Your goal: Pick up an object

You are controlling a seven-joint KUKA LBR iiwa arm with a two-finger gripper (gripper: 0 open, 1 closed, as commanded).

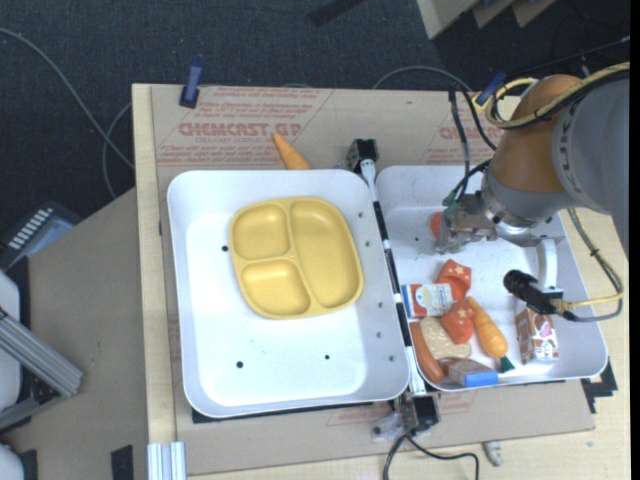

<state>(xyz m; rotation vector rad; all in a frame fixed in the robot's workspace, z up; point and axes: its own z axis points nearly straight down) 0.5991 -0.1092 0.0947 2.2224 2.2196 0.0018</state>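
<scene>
Jaws (462,220) | right bin (420,190) | red object (438,224) just beside

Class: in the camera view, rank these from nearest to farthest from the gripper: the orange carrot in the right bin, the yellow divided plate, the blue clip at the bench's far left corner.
From the gripper:
1. Orange carrot, right bin, just below it.
2. Yellow divided plate, left bin.
3. Blue clip, far left corner.
</scene>
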